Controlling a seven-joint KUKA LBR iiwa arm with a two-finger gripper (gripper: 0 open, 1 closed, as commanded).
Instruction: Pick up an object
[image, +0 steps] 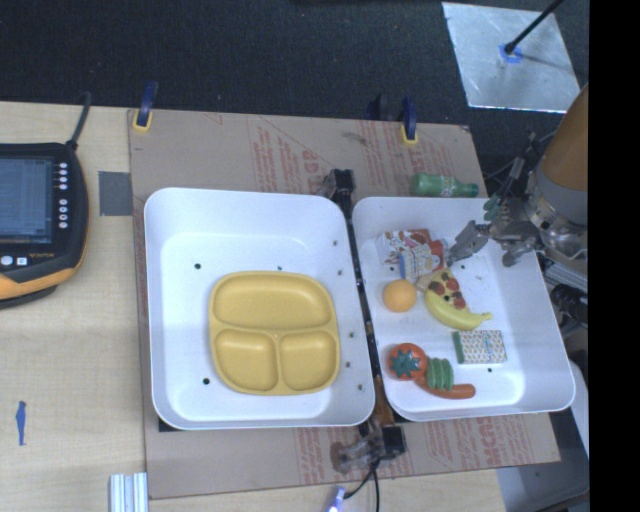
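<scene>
Over the right bin (535, 300), we are hovering the gripper (470, 243), fingers spread and grasping nothing. Beneath it are lying a banana (455, 312), an orange ball (399, 296) and a printed packet (408, 250). Nothing is lifted yet; the whole pick is remaining.

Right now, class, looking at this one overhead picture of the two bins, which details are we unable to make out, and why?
- Gripper: too small and blurred in the camera view to read its grip.
- Arm: cut off by the right edge.
- Printed packet: its print is too small to read.
- Green bottle behind the right bin: label blurred.
- Handheld screen: cut off by the left edge, display unreadable.
</scene>
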